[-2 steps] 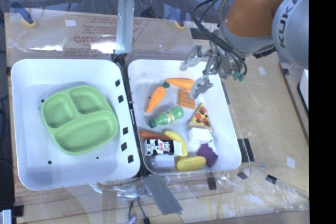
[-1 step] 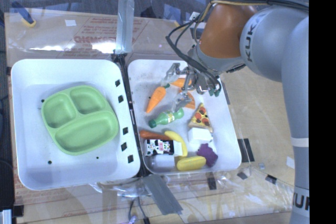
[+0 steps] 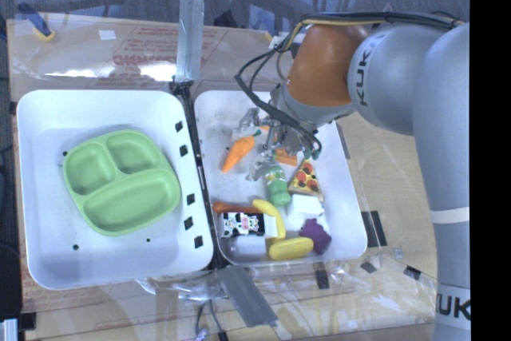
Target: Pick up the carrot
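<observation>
The carrot (image 3: 236, 154) is orange with a green top and lies tilted on the floor of the right bin (image 3: 214, 124), towards its upper left. My gripper (image 3: 257, 144) hangs low over the bin at the carrot's green end. One metal finger (image 3: 251, 121) is above the carrot and the other one (image 3: 262, 168) below it. They stand wide apart, open, around the leafy end. The carrot's orange body sticks out to the left of the fingers and rests on the bin floor.
Below the gripper in the right bin lie a green bottle (image 3: 277, 188), a pizza slice (image 3: 304, 180), a banana (image 3: 267, 212), a black-and-white carton (image 3: 241, 224), purple grapes (image 3: 318, 234) and a yellow piece (image 3: 290, 248). The left bin (image 3: 32, 124) holds a green divided plate (image 3: 121, 180).
</observation>
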`<state>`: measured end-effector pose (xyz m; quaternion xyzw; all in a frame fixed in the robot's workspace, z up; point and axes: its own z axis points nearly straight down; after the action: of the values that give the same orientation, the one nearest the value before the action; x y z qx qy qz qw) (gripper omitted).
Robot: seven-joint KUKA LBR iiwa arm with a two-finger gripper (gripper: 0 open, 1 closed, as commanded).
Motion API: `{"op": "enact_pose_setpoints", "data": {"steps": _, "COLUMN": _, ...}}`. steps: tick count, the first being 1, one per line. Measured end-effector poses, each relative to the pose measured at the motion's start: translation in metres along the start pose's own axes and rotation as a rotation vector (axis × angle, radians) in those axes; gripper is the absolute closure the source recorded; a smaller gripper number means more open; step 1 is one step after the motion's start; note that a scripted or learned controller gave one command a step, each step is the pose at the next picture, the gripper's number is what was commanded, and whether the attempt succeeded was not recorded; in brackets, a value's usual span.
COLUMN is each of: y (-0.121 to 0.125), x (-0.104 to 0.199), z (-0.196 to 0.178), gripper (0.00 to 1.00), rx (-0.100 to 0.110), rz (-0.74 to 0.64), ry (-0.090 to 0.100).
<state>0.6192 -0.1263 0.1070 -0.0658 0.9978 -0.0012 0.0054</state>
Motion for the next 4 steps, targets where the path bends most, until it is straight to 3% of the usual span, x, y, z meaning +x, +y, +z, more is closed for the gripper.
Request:
{"op": "enact_pose_setpoints", "data": {"steps": 1, "y": 0.002, "x": 0.0, "z": -0.008, "gripper": 1.0, "rx": -0.001, "rz": -0.008, "ry": 0.002}}
{"op": "enact_pose_setpoints", "data": {"steps": 2, "y": 0.021, "x": 0.044, "z": -0.046, "gripper": 1.0, "rx": -0.002, "rz": 0.061, "ry": 0.008}}
{"op": "enact_pose_setpoints", "data": {"steps": 3, "y": 0.048, "x": 0.054, "z": -0.087, "gripper": 1.0, "rx": -0.001, "rz": 0.425, "ry": 0.007}}
{"op": "enact_pose_setpoints", "data": {"steps": 4, "y": 0.144, "x": 0.03, "z": -0.133, "gripper": 1.0, "rx": -0.003, "rz": 0.506, "ry": 0.007}}
